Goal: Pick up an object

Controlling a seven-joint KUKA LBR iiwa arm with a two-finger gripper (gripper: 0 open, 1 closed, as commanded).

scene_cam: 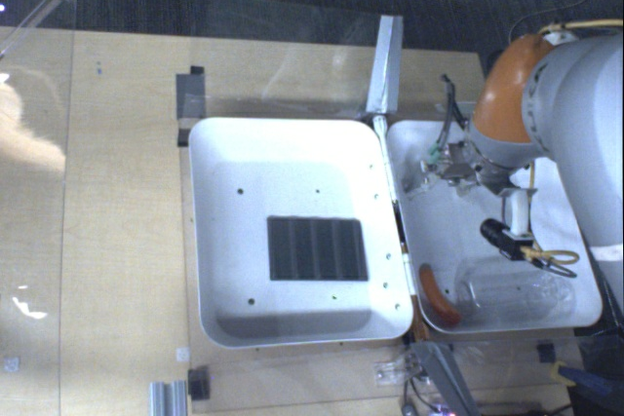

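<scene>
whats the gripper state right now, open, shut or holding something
gripper: cannot be told from this view; it hangs over the far left part of the right bin.

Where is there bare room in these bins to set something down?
The left bin has bare floor all round the dark ribbed block, widest between it and the far wall. The right bin is crowded: the arm hangs over its far half, and a clear bottle and a red-brown sausage-shaped thing lie along its near wall.
</scene>
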